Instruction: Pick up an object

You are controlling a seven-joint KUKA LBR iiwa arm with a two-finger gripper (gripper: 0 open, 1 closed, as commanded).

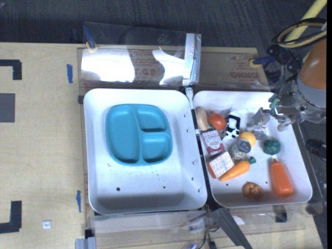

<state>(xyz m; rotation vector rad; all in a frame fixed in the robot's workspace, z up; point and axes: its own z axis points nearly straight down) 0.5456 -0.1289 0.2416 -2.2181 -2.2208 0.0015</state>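
The right bin [303, 154] holds several toy foods: a beige roll [201, 118], a red tomato [217, 122], a black-and-white piece [233, 126], two red-and-white packets [211, 140] [220, 163], a yellow lemon [247, 137], a grey can [241, 148], a carrot [236, 170], a green piece [271, 147], an orange bottle [280, 177] and a brown round fruit [252, 190]. My gripper [263, 119] hangs over the bin's upper right part, just above the lemon and the green piece. I see nothing held in it.
The left bin [98, 185] bears a blue divided plate [139, 134]. A clear plastic sheet and cardboard [140, 61] lie behind the bins. Yellow and black cables [298, 32] hang at the upper right by the arm [314, 79].
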